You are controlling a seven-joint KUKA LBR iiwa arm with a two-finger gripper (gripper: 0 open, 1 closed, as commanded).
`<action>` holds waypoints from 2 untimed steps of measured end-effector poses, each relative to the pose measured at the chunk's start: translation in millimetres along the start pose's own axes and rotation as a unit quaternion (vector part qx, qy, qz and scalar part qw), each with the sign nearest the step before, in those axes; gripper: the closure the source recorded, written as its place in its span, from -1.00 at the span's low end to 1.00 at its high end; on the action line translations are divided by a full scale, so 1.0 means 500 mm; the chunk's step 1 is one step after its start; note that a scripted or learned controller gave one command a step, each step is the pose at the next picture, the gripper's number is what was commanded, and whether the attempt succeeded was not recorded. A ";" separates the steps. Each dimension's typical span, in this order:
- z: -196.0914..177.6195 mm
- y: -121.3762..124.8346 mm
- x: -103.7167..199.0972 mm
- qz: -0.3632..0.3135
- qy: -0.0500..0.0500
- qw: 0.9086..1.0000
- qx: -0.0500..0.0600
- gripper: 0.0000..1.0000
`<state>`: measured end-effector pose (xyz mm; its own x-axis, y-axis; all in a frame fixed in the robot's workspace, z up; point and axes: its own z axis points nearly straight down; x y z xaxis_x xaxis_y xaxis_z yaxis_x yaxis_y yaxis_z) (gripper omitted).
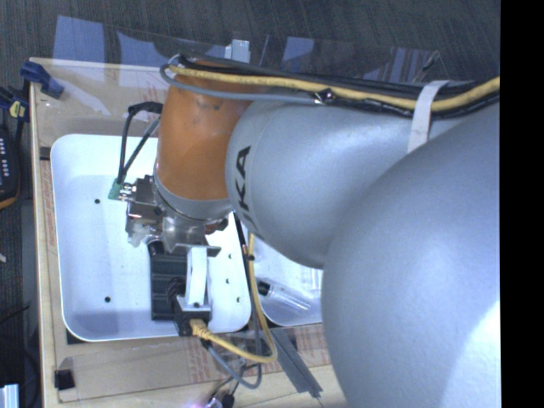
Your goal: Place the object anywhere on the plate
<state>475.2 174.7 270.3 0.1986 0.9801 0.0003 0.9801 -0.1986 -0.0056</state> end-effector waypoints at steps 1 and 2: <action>-0.004 0.096 0.013 0.181 -0.001 0.983 -0.001 1.00; -0.257 0.032 -0.063 -0.073 0.001 0.997 -0.004 1.00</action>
<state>485.2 140.4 398.5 0.0534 0.9986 0.0032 0.9986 -0.0534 0.0025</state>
